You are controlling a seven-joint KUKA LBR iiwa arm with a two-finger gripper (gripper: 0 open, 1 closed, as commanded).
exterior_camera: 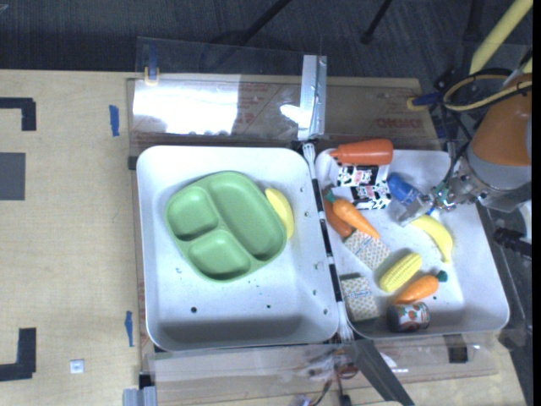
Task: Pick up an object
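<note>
The right bin (482,307) holds several toy foods. An orange bottle (365,152) lies at its back, with a black-and-white carton (365,185) in front of it and a blue object (401,189) beside that. A carrot (351,218) lies near the divider. A banana (438,236), a corn cob (398,271), a second small carrot (418,288) and a small can (409,315) sit toward the front. My gripper (437,200) hangs low over the right bin, just above the banana's far end and right of the blue object.
The left bin (161,311) bears a green divided plate (224,224) with a yellow piece (281,212) at its right edge. Two patterned packets (365,248) (359,297) lie by the divider. A clear panel (211,100) stands behind the bins. Cables (473,91) hang at the back right.
</note>
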